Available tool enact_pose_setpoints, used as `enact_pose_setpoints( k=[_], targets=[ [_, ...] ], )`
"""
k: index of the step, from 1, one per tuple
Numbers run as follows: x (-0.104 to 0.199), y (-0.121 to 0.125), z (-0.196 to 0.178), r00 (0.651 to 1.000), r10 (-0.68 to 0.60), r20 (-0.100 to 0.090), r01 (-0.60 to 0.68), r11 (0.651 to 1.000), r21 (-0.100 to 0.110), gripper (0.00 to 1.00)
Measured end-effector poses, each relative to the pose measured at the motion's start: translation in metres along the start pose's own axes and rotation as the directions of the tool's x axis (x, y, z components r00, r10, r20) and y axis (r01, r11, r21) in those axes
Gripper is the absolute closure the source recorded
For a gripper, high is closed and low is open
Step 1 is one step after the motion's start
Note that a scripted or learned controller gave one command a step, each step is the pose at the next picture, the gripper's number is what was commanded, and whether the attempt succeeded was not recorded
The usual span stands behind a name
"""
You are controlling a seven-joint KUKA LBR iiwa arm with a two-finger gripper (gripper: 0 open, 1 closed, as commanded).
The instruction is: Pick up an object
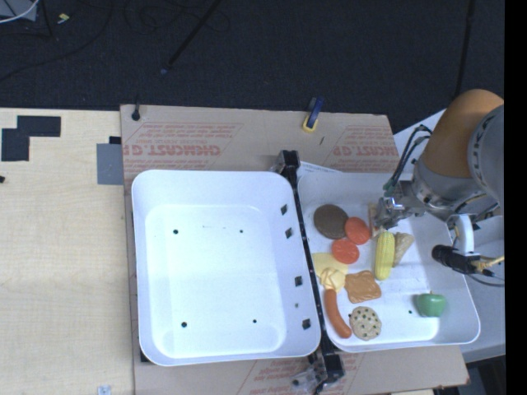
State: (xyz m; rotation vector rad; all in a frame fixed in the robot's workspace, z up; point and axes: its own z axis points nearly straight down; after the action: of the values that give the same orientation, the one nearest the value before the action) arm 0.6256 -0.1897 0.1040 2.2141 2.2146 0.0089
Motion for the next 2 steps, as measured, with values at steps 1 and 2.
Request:
enact_pose_setpoints(
  k=[1, 2],
  targets=[
    [-0.025, -0.057, 0.005, 1.000, 0.001, 0.003, -0.001, 1.000, -0.018, 1.00],
    [0.055, 0.024, 0.004, 1.000, -0.007, -0.001, 0.007, 1.000, 0.004, 1.00]
  ],
)
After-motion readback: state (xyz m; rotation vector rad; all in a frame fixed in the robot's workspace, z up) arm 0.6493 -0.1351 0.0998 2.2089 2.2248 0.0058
